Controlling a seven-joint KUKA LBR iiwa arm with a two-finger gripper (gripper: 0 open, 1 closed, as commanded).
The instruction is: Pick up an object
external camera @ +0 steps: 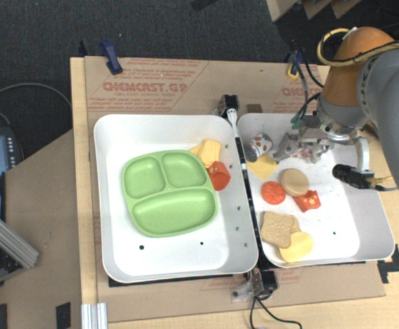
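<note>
Plastic toy food lies below the gripper (297, 144) in the right bin (374, 242).
Yellow wedge (261, 166) looks light, stiff, slippery; pinch across its flat sides; whether the fingers are apart I cannot tell.

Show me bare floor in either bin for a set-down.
Left bin: bare strip along the near wall below the green tray. Right bin: bare near-right corner beyond the red piece. Crowded: the right bin's left side, and under the gripper.
</note>
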